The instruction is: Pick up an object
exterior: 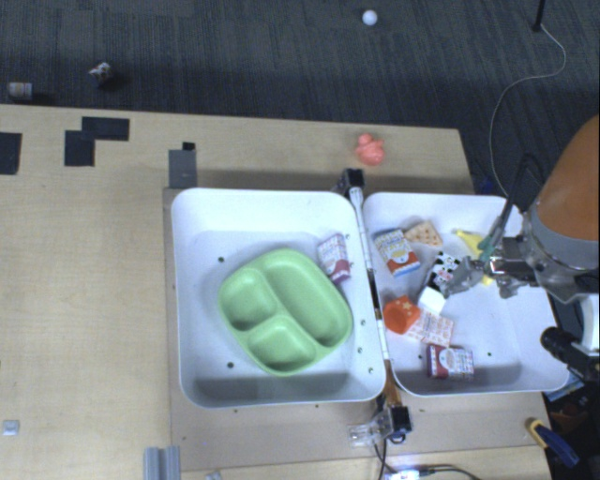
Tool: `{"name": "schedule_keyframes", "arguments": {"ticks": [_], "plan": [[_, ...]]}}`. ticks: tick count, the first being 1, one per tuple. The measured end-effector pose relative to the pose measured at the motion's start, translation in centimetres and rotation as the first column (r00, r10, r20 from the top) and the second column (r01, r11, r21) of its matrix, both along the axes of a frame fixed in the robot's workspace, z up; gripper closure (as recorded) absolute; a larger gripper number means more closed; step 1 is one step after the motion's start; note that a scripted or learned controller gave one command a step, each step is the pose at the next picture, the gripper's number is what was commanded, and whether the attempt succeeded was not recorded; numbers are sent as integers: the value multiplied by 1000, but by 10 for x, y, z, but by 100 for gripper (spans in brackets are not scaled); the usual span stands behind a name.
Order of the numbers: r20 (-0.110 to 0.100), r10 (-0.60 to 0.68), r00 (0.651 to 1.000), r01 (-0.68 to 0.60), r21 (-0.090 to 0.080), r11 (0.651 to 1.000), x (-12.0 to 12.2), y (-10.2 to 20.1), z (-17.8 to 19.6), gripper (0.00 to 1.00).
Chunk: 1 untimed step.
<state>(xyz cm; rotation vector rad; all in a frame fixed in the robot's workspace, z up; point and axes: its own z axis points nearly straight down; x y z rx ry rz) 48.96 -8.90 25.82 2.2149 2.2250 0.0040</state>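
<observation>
Left bin (pixel 187 309) holding green divided plate (pixel 284 309), right bin (pixel 525 361) small cartons (pixel 397 251), claw (pixel 457 278) grip unclear

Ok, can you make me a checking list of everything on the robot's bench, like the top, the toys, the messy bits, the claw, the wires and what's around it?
Surface: pale wooden bench bearing left bin and right bin.
Job's things: right bin holds orange block, small cartons, cracker-like piece, dice. Left bin holds green divided plate and a small carton.
Clutter: pink toy on the bench behind the bins.
Grippers: gripper over the right bin, near the dice; grasp cannot be judged.
Cables: thin dark cable on the floor, wires at the front edge.
Surroundings: dark carpet, white ball.
</observation>
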Motion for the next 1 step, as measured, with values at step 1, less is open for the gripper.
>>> {"name": "schedule_keyframes", "arguments": {"ticks": [1], "plan": [[0, -4, 1000, 4, -1, 1000, 30, -24, -149, 0]]}}
